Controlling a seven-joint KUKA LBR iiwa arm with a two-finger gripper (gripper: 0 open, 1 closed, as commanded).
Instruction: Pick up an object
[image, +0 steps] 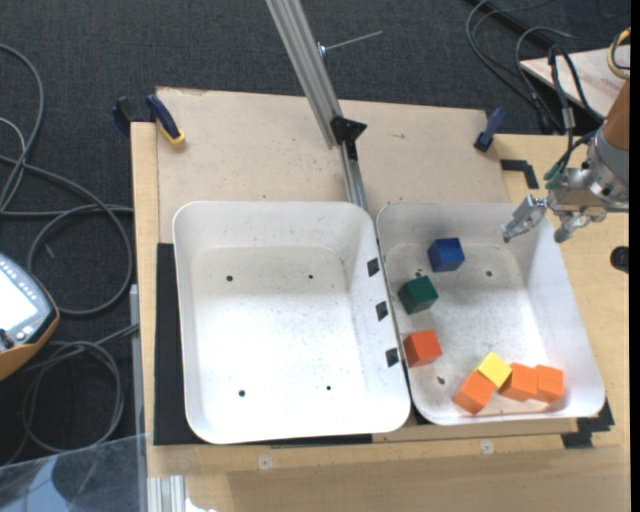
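Over the right bin's (560, 290) upper-right corner, the tool (543, 224) hangs w/ its two fingers spread apart and nothing between them. Nearest to it is the blue cube (446, 253), down and to the left on the bin floor, w/ the green cube (419, 294) just below that and a lone orange cube (423, 347) further toward the front, all well apart from the tool. At the bin's front-right corner, a yellow cube (494, 369) sits among three more orange blocks (523, 382), farthest from the tool; left bin (200, 260) lies alongside on the worktop (250, 130).
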